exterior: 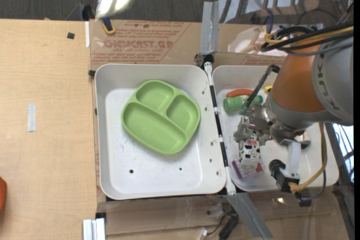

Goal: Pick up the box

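Arm: grey KUKA with an orange band point(301, 84), reaching in from 3 o'clock and hanging over the right bin point(225, 78)
Gripper: the gripper point(250, 135) sits low over the middle of the right bin, its metal parts right above the box; whether it is released or clenched cannot be told from this slant
Box: the box point(249, 159), small and upright, white with black patches and a pink-purple base, stands in the right bin toward 6 o'clock, close to the bin's left wall; its top meets the gripper's underside, but a grasp cannot be confirmed
Right bin, other contents: a green object point(236, 103) with an orange piece point(243, 92) just behind it, at 11 o'clock from the box
Left bin: the left bin point(107, 137) holds a light green divided plate point(161, 116) with three compartments, lying flat near the centre, tilted toward 1 o'clock
Cables: yellow and black cables point(298, 34) run along the arm at 1 o'clock
Bench: light wooden surface point(45, 93) at 9 o'clock of the bins
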Controlling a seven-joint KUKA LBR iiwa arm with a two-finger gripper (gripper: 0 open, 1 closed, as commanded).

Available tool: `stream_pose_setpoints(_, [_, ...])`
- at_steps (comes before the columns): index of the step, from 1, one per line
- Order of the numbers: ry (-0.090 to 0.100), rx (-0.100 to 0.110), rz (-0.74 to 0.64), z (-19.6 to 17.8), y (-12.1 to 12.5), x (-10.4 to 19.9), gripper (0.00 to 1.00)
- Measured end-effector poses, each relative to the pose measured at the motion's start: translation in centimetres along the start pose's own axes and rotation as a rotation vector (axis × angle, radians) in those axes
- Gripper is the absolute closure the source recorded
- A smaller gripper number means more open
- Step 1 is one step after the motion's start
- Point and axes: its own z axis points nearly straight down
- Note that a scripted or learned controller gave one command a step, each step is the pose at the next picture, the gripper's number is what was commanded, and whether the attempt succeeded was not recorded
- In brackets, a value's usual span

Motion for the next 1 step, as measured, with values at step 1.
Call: stream_pose_setpoints(1, [0.000,-0.002,0.098,-1.85,1.35,-3.99,1.00])
